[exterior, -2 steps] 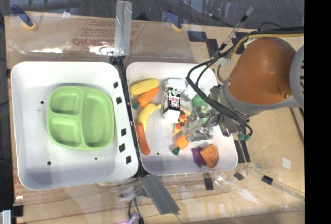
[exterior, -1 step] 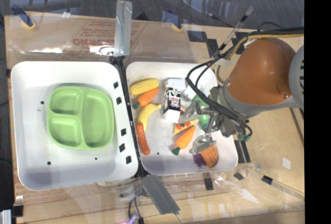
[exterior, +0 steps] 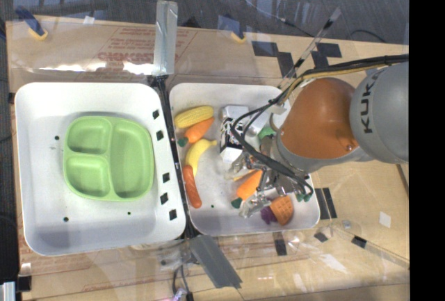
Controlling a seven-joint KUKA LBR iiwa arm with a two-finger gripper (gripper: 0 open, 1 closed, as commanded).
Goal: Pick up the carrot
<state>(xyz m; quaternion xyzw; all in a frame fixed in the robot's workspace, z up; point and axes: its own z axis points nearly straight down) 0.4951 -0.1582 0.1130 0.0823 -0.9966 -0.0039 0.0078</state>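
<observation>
The carrot (exterior: 248,184), orange with a green stub at its lower left end, lies slanted in the right bin (exterior: 208,222), near the bin's front right. My gripper (exterior: 253,179) reaches down over it from the right, under the orange wrist band. The metal fingers (exterior: 241,165) sit on either side of the carrot and press against it. I cannot tell whether the carrot is off the bin floor.
In the right bin's left part lie a yellow corn cob (exterior: 195,115), a second orange vegetable (exterior: 198,131), a banana (exterior: 199,152) and a red-orange sausage (exterior: 191,187). A tan cone (exterior: 282,209) and a purple piece (exterior: 268,217) sit beside the gripper. The left bin (exterior: 42,223) holds a green divided plate (exterior: 109,158).
</observation>
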